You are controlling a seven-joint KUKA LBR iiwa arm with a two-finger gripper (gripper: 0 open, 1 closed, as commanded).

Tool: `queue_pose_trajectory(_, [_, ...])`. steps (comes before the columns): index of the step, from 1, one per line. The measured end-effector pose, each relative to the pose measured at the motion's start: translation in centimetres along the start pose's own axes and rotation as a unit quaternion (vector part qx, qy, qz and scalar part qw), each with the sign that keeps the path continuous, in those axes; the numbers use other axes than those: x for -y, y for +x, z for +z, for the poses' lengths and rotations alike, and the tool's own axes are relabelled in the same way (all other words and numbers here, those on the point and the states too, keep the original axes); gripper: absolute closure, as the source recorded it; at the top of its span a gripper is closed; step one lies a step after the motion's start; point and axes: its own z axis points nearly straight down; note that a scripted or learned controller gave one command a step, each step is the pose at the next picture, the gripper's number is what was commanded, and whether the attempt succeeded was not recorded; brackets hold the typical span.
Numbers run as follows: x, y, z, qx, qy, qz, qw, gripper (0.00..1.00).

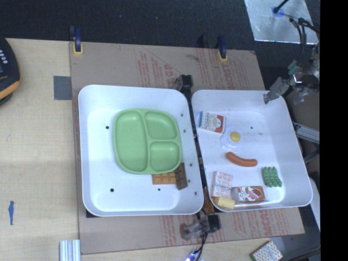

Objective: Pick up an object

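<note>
A: Left bin [92,145] holds a green divided plate [147,140], near centre. Just below the plate, a brown waffle-like block [164,179] with a darker brown piece [181,175] touching its right end.

B: And the right bin [291,145]?

A: Several small things, spread apart. A small carton with a red patch [211,122] at upper left. A fried egg toy [232,138] just right of and below it. A sausage [241,159] near the middle. A green knobbly piece [271,176] toward the right wall. Along the front edge, a pink-and-white packet [221,184], a yellow lump [227,203] and a red-brown box [249,194], close together.

B: The arm?

A: Gripper [270,96] sits at the right bin's upper right corner, over the rim, well apart from every item. Whether the fingers are released or clenched, I cannot tell. Nothing visible between them.

B: Tabletop?

A: Cardboard sheet [163,64] under both bins, clamped at the back.
</note>
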Motion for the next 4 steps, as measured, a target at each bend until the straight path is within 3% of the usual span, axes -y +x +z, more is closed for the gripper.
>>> queue_pose_trajectory(1, [3.6, 3.9, 5.4, -0.001, 0.004, -0.002, 1.0000, 0.00])
queue_pose_trajectory(2, [9.1, 7.3, 11.4, -0.002, 0.005, 0.000, 1.0000, 0.00])
queue_pose_trajectory(3, [7.0, 7.5, 17.1, -0.001, 0.002, -0.001, 1.0000, 0.00])
queue_pose_trajectory(4, [7.0, 7.4, 15.8, 0.000, 0.002, -0.001, 1.0000, 1.00])
